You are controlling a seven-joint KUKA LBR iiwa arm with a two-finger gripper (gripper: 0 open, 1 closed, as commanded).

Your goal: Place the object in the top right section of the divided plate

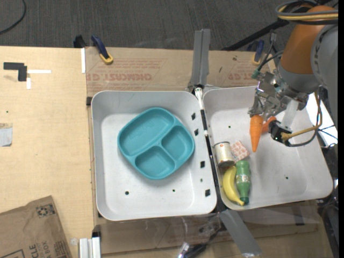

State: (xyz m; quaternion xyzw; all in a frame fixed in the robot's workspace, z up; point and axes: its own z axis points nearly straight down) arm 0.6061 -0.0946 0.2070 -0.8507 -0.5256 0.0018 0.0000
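A robotics lab: white bins [102, 144] on a cardboard-covered bench [43, 122], clamps [102, 50], cables.

The table [43, 160] has a pale wood-grain top. A sheet of brown cardboard [145, 71] with reversed red lettering lies along its far side. Beyond the table edge, the floor [134, 9] is dark grey carpet. A blue-and-yellow clamp [102, 50] grips the far edge. A printed paper bag [29, 230] rests at the near left corner.
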